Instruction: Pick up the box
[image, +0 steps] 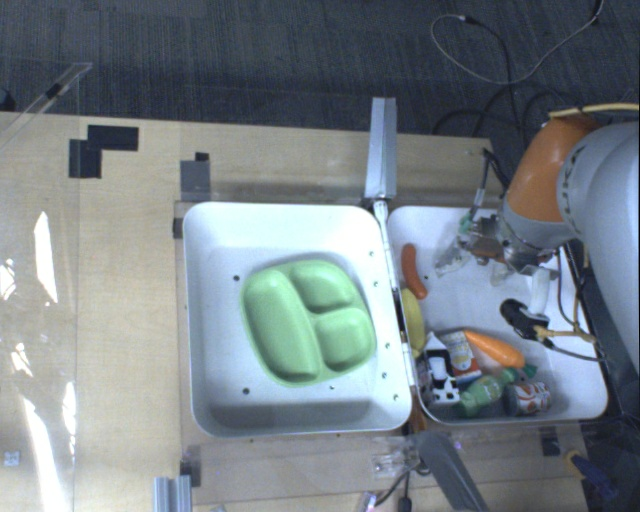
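Note:
The box (437, 371), a small black-and-white carton, lies at the front left of the right bin (590, 405), wedged among other items. My gripper (462, 248) hangs over the back part of that bin, well behind the box and apart from it, with nothing seen in it. The grey arm with its orange band (540, 180) reaches in from the right.
Around the box lie a yellow banana (413, 320), a small jar (459, 350), an orange carrot (496, 350), a green bottle (481, 393) and a can (527, 399). A red sausage (413, 272) lies near the divider. The left bin (215, 240) holds a green divided plate (308, 320).

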